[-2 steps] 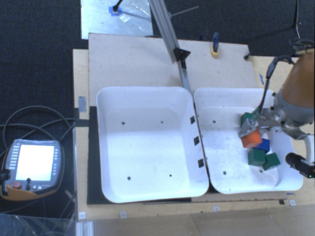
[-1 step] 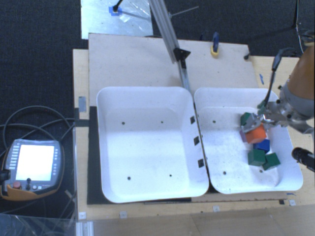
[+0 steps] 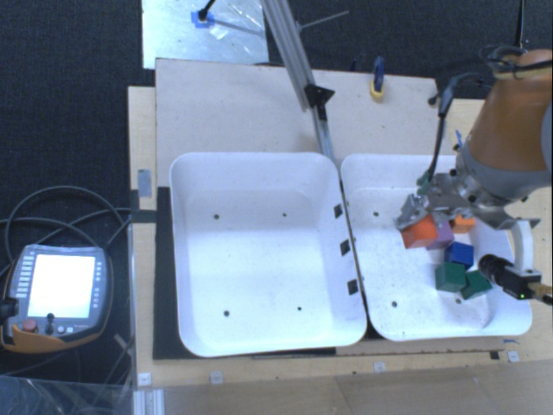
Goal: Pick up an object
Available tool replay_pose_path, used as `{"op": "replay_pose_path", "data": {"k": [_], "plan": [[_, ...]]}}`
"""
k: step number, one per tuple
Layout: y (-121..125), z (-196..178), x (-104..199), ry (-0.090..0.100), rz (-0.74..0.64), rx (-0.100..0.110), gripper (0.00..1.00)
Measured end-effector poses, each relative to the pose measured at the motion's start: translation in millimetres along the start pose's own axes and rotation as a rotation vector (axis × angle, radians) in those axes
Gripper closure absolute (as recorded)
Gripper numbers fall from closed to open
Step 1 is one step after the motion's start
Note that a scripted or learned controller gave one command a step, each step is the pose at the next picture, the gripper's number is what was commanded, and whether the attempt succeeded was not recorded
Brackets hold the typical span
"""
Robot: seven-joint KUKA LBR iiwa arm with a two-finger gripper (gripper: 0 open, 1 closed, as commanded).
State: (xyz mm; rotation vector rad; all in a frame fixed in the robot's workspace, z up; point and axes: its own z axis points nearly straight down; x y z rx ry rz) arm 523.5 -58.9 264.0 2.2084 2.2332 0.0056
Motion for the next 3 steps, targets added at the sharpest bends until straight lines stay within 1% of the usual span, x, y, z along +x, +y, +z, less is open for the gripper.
{"op": "replay_pose_path", "data": {"k": [1,2,3], "plan": [[1,-2,46,0.000,0.001,0.000,1.00],[0,-4,99,0.000,0.000,0.002,1.00],[-6,16,154,0.000,0.001,0.006,1.00]]}}
